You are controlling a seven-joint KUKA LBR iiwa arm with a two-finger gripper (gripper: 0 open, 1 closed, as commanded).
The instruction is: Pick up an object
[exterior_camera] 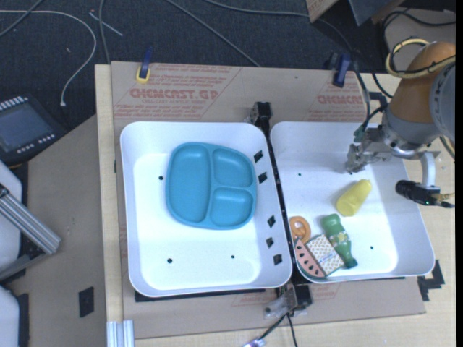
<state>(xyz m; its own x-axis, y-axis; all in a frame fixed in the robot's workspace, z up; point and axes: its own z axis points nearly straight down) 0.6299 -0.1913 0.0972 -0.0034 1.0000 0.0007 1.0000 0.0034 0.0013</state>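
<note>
A wooden bench [217, 85], printed with red lettering, is seen from above carrying two shallow white bins side by side. The left bin [145, 251] is occupied by a light blue divided plate [211, 185] with three compartments, set slightly toward the bin's far side. The right bin [311, 150] is entered from the right by the grey arm [423, 107], its orange band visible above the wrist. The gripper [356, 163] is positioned low over the far half of the right bin, above bare white floor; whether its fingers are apart or together cannot be told from this angle, and nothing is seen between them.

Four small objects are gathered in the near half of the right bin. A yellow lemon-shaped item [354, 196] lies just below and near the gripper, apart from it. A green bottle-shaped toy [338, 240] lies aslant nearer the front wall. Beside it, touching, a watermelon slice toy [313, 259] is set against the front left corner. A small orange pretzel-like ring [299, 228] lies just behind the slice, close to the dividing wall.
</note>
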